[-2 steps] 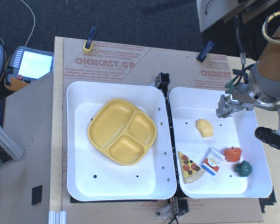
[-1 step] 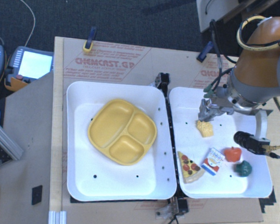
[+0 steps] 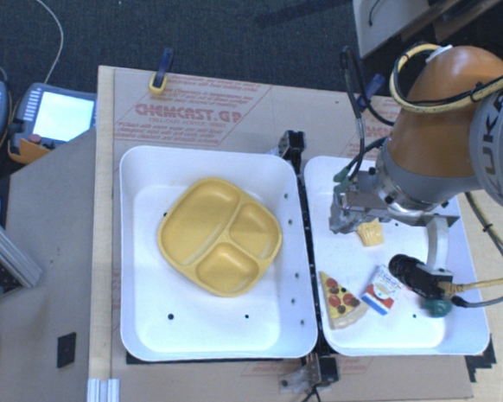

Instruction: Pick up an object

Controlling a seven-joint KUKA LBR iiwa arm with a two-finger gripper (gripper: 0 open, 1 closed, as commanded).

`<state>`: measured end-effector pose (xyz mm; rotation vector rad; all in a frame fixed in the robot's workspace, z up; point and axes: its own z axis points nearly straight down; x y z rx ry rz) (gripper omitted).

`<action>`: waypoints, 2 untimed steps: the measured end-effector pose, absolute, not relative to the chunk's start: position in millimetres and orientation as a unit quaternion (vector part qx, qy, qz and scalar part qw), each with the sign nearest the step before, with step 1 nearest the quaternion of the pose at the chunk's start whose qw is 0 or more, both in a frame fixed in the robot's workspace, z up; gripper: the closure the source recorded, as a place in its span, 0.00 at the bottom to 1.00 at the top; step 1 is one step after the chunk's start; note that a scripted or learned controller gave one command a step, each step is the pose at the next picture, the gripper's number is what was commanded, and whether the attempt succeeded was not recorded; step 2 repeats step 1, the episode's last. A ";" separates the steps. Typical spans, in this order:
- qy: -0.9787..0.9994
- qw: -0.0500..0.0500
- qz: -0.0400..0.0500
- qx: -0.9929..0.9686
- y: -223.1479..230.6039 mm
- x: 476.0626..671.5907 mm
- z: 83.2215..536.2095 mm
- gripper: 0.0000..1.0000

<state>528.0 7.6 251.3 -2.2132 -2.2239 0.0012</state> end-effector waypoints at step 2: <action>-0.709 0.002 0.000 -0.705 52.7 510.6 249.2 1.00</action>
